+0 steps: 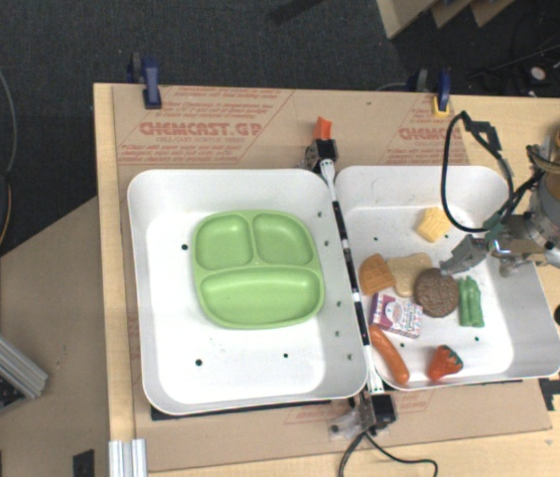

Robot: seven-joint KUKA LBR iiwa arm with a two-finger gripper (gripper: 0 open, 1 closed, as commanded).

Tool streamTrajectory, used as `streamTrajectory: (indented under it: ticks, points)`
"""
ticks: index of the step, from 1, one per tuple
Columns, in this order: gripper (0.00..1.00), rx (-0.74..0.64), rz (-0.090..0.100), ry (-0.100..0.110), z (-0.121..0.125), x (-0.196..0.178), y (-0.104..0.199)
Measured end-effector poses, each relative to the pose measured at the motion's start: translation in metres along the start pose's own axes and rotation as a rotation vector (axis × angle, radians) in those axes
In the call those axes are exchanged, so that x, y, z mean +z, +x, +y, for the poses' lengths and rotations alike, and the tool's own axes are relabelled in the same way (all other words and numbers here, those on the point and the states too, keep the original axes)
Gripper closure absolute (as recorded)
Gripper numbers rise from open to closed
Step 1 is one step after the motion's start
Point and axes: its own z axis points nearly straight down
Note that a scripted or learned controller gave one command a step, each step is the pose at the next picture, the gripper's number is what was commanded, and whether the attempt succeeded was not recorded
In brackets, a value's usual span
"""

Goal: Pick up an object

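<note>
The right bin (498, 341) holds several toy foods: a yellow cheese wedge (433, 224), a tan bread piece (375, 272), a pale slice (411, 265), a brown round patty (437, 293), a green pod (471, 302), a pink carton (397, 315), an orange carrot (390, 356) and a red pepper (444, 363). My gripper (465, 255) reaches in from the right, hanging over the bin just above the patty and the green pod. Nothing shows between its fingers.
The left bin (161, 346) holds a green divided plate (257, 267). A black cable (446, 182) loops from the arm over the right bin's far side. Clamps (147, 79) sit on the cardboard-covered bench's far edge.
</note>
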Motion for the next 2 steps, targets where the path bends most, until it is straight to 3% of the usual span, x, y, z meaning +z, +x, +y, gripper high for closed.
streamTrajectory:
  ticks: [1,2]
  points:
    - [0.00,0.002,-0.001,0.003,0.059,0.105,-0.045]
    - [0.00,0.005,-0.001,-0.007,0.018,0.133,-0.062]
